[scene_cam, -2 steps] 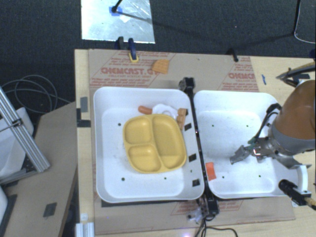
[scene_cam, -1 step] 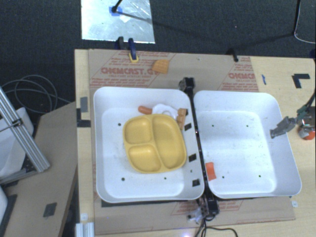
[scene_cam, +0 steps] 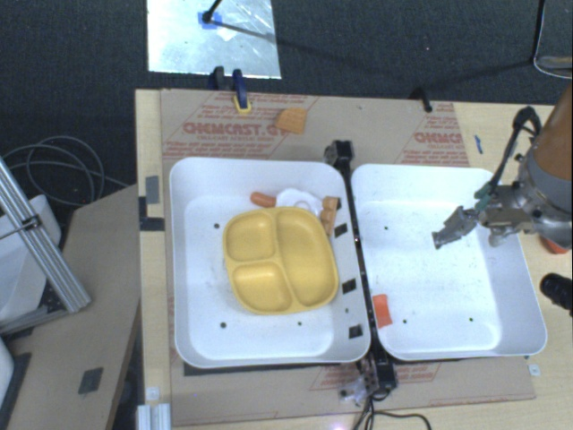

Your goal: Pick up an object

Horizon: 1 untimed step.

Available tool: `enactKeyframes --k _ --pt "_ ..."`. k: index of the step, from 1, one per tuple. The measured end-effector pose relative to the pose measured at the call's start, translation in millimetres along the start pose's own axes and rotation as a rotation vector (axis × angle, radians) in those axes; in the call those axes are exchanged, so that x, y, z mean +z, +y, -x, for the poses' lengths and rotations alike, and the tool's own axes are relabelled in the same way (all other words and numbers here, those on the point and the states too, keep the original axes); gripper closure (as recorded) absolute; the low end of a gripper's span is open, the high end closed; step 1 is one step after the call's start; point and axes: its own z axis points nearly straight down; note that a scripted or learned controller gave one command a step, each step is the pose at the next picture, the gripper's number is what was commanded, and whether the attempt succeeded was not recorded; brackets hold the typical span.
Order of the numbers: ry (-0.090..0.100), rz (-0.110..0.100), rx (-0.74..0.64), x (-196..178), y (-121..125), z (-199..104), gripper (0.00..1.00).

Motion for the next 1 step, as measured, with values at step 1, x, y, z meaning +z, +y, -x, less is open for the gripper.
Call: enactKeyframes --k 1 --pt "0.0 -0.008 0.005 51.1 8.0 -54.1 0.0"
